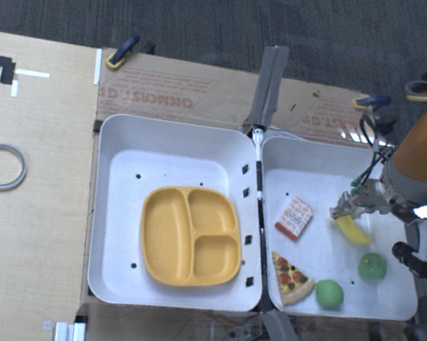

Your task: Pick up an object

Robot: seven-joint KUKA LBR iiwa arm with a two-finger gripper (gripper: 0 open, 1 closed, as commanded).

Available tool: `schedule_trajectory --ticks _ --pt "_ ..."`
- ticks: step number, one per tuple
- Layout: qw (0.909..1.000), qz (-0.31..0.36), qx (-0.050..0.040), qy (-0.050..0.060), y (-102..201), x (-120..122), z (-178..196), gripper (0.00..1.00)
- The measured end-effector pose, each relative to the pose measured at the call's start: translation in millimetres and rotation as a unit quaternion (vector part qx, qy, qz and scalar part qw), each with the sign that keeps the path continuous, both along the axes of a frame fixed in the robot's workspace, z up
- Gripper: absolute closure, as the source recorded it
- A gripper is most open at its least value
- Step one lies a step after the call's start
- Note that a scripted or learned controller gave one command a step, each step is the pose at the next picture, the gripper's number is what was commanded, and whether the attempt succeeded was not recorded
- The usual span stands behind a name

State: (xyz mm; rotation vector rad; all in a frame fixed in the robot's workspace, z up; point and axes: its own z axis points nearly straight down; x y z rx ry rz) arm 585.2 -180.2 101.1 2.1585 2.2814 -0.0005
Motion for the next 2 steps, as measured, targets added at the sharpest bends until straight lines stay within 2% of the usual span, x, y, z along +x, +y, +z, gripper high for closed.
schedule_trajectory --ticks 1,2 --pt "0.9992 0.040 -0.0005 0.000 33 56 92 1.00" --pt "1.0000 0.001 -0.0009 0.000 -2 74 216 1.00"
